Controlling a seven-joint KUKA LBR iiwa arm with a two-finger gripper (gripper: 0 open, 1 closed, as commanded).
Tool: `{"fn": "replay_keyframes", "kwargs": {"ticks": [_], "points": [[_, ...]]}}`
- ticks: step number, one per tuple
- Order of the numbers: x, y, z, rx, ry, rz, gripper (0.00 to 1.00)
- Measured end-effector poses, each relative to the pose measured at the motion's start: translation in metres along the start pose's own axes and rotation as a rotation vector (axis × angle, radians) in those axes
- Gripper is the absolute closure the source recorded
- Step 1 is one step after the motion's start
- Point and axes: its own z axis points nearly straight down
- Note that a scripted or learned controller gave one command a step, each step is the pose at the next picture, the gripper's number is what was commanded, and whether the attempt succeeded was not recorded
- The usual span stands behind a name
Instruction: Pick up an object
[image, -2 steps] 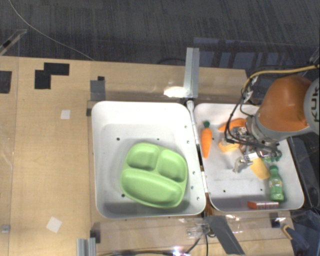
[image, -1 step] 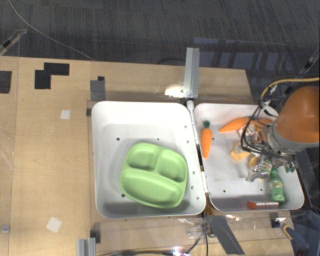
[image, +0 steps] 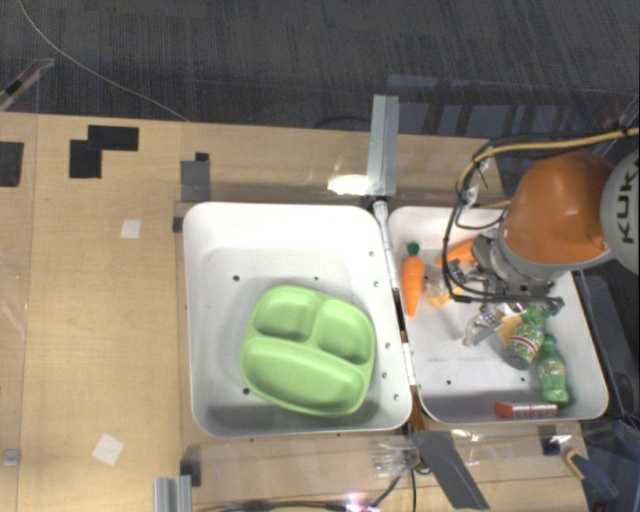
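Two white bins on the desk. Right bin (image: 590, 400): carrot (image: 412, 283) at 10 o'clock, green bottle (image: 549, 368) at 4, red marker (image: 524, 409) at 6. Claw (image: 492, 322) lowered mid-bin beside the bottle, evidently seeking it; grip state cannot be told. Left bin (image: 200, 300): green divided plate (image: 308, 349).

The arm (image: 560, 215) covers part of the right bin (image: 440, 385) and hides the end effector's fingers.

One fixed camera looks down at a slant on both bins (image: 200, 300).
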Motion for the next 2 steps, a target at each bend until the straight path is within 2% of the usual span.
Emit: {"fn": "replay_keyframes", "kwargs": {"ticks": [1, 2], "points": [[0.004, 0.028, 0.010, -0.018, 0.017, -0.251, 0.00], [-0.002, 0.027, -0.005, -0.010, 0.004, -0.250, 1.00]]}}
